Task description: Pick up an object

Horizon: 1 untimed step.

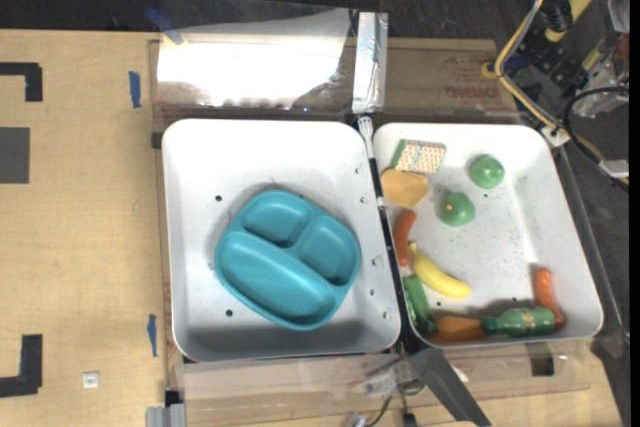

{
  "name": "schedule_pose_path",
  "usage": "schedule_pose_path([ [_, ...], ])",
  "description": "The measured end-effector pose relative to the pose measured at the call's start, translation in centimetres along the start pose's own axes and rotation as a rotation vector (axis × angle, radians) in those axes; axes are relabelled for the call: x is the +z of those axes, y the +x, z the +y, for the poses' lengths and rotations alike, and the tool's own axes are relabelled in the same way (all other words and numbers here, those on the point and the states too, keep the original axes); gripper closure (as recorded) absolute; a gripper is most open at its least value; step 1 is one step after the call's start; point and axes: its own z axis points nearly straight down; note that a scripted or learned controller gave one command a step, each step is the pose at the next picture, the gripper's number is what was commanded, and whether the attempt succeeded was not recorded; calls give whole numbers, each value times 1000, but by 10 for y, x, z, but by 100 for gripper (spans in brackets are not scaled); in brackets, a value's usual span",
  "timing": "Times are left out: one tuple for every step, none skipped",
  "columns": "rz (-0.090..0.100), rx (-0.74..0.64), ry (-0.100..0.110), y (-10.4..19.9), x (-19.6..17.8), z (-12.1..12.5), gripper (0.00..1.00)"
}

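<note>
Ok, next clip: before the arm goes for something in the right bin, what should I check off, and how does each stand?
1. Targets present in right bin: ok, toy food is scattered there.
2. Isolated pick: ok, green ball sits apart from its neighbours.
3. Banana free: not ok, crowded against the left wall items.
4. Green bottle: not ok, wedged along the bottom wall.
5. Left bin: ok, holds a teal divided plate.

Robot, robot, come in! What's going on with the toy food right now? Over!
Toy food lying loose in the right bin. Teal tray alone in the left bin. Nothing picked yet. Over.
</note>
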Motion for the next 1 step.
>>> schedule_pose_path([
  [-2, -5, 1, 0, -80, -3, 100],
])
